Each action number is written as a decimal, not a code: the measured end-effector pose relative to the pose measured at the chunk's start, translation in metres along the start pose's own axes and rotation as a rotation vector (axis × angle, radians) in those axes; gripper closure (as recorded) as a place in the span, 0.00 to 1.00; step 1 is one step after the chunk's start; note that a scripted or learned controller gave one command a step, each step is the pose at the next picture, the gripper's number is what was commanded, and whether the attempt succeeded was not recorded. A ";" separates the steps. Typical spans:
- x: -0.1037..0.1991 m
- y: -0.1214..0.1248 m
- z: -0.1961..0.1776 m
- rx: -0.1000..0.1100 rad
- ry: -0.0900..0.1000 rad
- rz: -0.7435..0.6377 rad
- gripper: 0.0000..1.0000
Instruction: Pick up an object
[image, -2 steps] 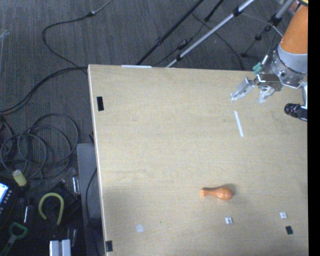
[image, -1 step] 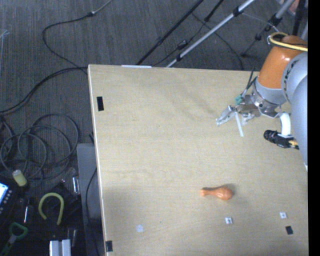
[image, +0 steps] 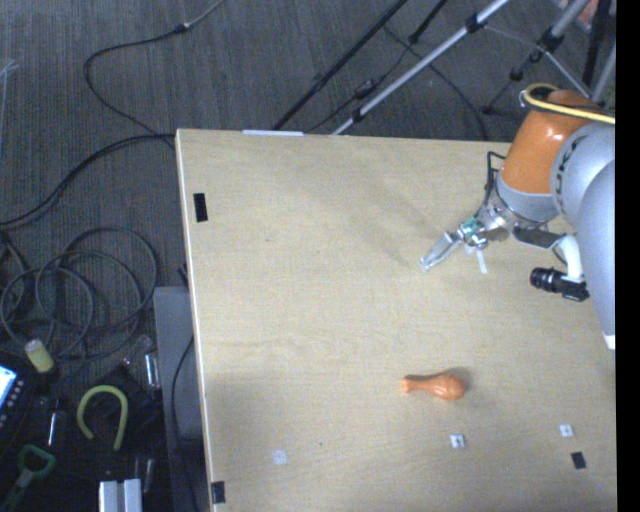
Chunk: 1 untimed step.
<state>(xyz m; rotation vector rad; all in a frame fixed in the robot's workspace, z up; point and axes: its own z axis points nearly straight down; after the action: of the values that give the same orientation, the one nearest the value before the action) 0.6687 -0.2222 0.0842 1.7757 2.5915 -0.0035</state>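
Orange toy (image: 436, 386) is lying near the bench (image: 300, 300) front edge, long axis left-right | my gripper (image: 452, 248) is hovering well apart, toward the back-right | toy is sitting frontward of me | fingers: cannot tell

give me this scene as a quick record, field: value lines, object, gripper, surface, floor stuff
object: orange pear-shaped item, lying on its side, narrow end to the view's left
gripper: gripper above the board, up and right of the object, apart from it, nothing between its fingers
surface: tan wooden board
arm: grey with orange band, reaching in from the view's right
floor: black cables on grey carpet, left of the board
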 end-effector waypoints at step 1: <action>0.021 0.008 0.000 -0.002 -0.001 -0.200 0.00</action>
<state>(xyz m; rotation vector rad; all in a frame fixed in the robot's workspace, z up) 0.6685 -0.2000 0.0844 1.5077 2.7547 -0.0021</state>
